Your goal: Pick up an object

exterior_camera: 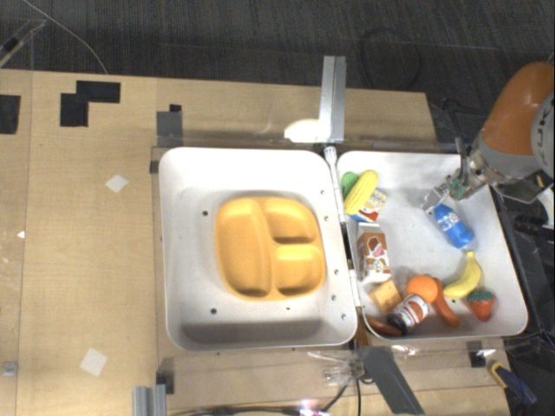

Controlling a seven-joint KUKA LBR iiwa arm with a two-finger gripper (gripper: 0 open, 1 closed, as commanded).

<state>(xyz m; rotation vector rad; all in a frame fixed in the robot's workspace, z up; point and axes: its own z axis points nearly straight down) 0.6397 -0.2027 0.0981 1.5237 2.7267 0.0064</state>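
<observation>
I see my arm [520, 120] reaching in from the right, with its jaws [457, 186] low over the upper part of the right bin [512, 258]. They sit at the top end of a blue bottle [451, 222], which lies tilted on the bin floor; I cannot tell whether they are wide, narrow or gripping it.

Below the bottle a banana [466, 277] lies beside a strawberry [482, 302] and an orange [424, 288]. Along the bin's left wall I see a corn cob [362, 190] over something green [349, 183], then a small carton [373, 255], and a jar [411, 312] near the bottom.

In the left bin [186, 241] a yellow divided tray [269, 245] rests in the middle. Both bins stand on the wooden surface [78, 250].
</observation>
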